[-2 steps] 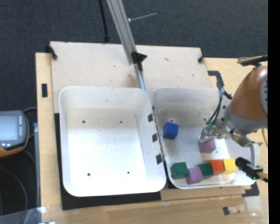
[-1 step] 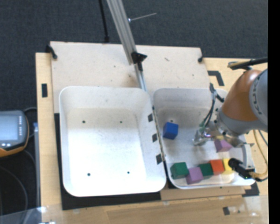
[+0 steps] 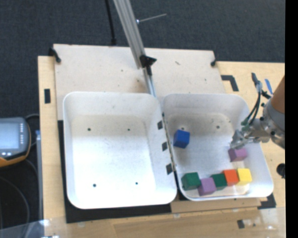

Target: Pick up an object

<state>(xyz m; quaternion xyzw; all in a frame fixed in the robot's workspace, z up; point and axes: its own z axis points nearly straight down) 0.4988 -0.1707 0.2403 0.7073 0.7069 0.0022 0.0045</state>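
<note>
The right bin [image 3: 203, 105] holds several small cubes. A blue cube [image 3: 182, 138] lies alone near its left wall. Along the front wall runs a row: a green cube [image 3: 190, 180], a purple cube [image 3: 207, 186], a second green cube [image 3: 219, 180], an orange cube [image 3: 231, 176] and a yellow cube [image 3: 244, 175]. Another purple cube [image 3: 237, 154] sits near the right wall. My gripper [image 3: 240, 141] reaches in from the right and hangs directly over that purple cube, its tip at or just above the cube's top.
The left bin [image 3: 69, 133] stands beside the right one. A slanted metal rail [image 3: 131, 31] runs from the top of the view down to the gap between the bins. A grey handheld device [image 3: 7, 139] lies at the far left.
</note>
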